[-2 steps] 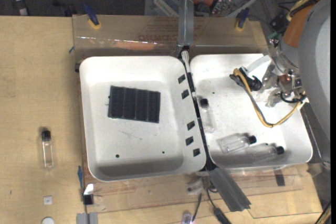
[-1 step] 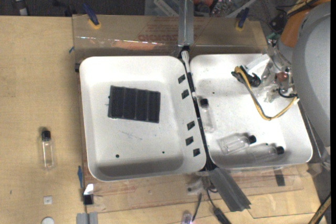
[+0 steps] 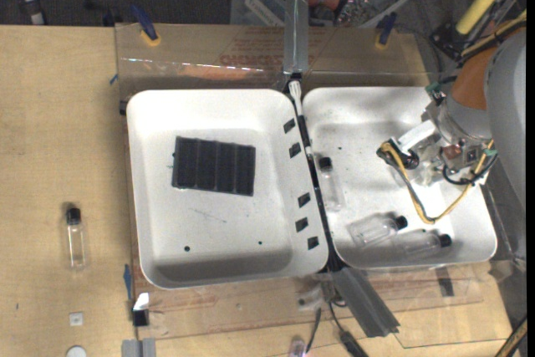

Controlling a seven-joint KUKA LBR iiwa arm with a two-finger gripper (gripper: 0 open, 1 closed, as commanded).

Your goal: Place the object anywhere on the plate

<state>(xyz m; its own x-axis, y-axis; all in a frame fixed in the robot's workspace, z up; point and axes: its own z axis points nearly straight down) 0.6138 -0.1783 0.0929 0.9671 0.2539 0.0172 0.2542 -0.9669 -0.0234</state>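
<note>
The hand [image 3: 418, 156] is hovering over the right bin [image 3: 351, 109]; whether it's released or clenched, I cannot tell. Two clear vials [image 3: 378, 228] are lying lengthwise below it, while the dark plate [image 3: 214, 165] is sitting across in the left bin [image 3: 159, 113].

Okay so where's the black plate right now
The black plate lies flat in the left bin, toward its upper middle, across the divider from the clear vials.

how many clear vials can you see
4: one on the bench left of the bins, three in the right bin, at its left wall and two near its front. Others may be hidden.
</note>
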